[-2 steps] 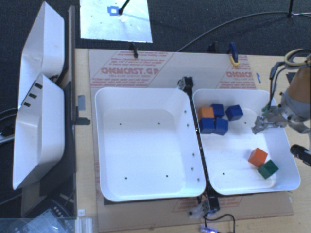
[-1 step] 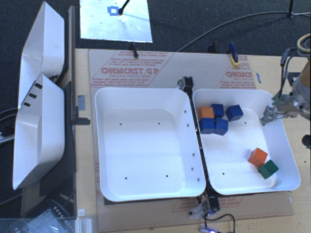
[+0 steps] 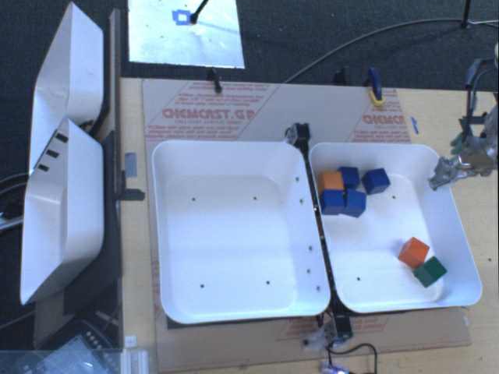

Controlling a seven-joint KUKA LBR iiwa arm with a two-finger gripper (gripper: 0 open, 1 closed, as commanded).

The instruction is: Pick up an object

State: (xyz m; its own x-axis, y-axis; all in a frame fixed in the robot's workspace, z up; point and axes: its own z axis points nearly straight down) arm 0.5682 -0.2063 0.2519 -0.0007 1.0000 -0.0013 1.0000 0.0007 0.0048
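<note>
The right bin (image 3: 452,209) holds several blocks. Near its far left corner, blue blocks (image 3: 344,201) cluster around an orange block (image 3: 331,181), and another blue block (image 3: 376,180) lies just to their right. An orange block (image 3: 414,251) and a green block (image 3: 429,271) sit side by side toward the near right corner. My gripper (image 3: 446,174) hangs over the right bin's far right rim, apart from every block and with nothing seen in it.
The left bin (image 3: 168,209) stands beside the right one. Spare white bins (image 3: 62,178) lean at the far left. A metal plate (image 3: 185,22) lies beyond the bench, and clamps (image 3: 376,90) grip its far edge.
</note>
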